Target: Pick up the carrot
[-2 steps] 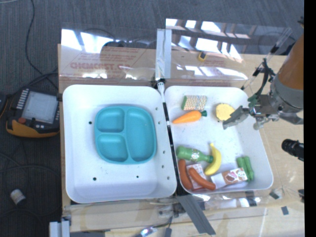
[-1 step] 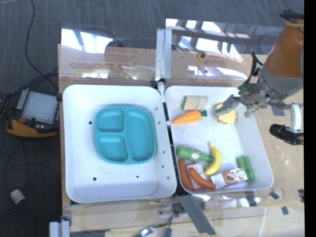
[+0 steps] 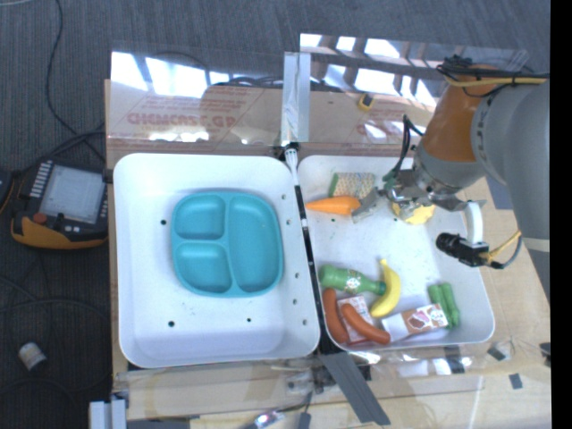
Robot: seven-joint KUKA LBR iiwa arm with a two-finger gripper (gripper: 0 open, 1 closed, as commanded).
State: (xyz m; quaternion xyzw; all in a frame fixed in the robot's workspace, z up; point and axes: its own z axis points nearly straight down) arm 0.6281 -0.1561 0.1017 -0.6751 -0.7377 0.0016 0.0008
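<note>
Just left of the claw [image 3: 368, 206] lies the carrot [image 3: 332, 206].

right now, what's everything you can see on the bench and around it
left bin: 1, white, left half of bench
divided plate: 1, teal, in left bin
right bin: 1, white, right half of bench
carrot: 1, orange, upper left of right bin
banana: 1, yellow, lower middle of right bin
green bottle: 1, green, left of banana
sausages: 2, red-brown, bottom left of right bin
small carton: 1, red and white, bottom of right bin
handheld pendant: 1, orange and black, floor at left
arm: 1, grey with orange band, from right
claw: 1, dark, just right of carrot
</note>
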